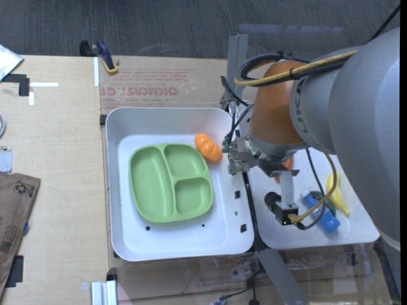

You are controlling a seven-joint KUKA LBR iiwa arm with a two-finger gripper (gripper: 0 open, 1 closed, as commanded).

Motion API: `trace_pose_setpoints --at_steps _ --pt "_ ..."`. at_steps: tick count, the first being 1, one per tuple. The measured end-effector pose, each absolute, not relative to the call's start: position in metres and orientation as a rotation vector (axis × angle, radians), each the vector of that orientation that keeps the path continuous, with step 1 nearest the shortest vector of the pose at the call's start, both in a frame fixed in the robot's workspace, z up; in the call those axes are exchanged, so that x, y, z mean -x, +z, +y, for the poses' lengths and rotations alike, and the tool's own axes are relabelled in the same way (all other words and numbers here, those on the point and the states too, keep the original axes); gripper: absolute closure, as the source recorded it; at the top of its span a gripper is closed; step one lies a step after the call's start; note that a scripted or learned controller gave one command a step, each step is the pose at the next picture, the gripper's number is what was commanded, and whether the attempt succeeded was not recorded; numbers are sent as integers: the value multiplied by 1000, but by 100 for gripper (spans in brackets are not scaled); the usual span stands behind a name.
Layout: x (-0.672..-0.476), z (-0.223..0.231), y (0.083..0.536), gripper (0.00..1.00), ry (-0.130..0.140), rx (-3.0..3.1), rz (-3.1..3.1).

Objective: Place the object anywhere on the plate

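Counting one green plate (170, 182), one orange object (207, 146) beside it; gripper (249, 164) state unclear.

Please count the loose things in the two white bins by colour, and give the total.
Green: 1, the divided plate
Orange: 1, the small orange object beside the plate
Yellow: 1, the banana-like object
Blue: 1, the blue object
Total: 4
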State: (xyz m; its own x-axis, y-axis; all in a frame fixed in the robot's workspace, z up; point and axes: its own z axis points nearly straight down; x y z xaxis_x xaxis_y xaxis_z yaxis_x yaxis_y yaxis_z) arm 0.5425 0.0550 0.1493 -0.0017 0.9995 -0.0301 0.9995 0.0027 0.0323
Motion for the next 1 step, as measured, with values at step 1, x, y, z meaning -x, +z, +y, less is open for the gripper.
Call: trace_pose_setpoints --at_steps 1 --pt "-540 55 150 100 -1 -2118 2255"
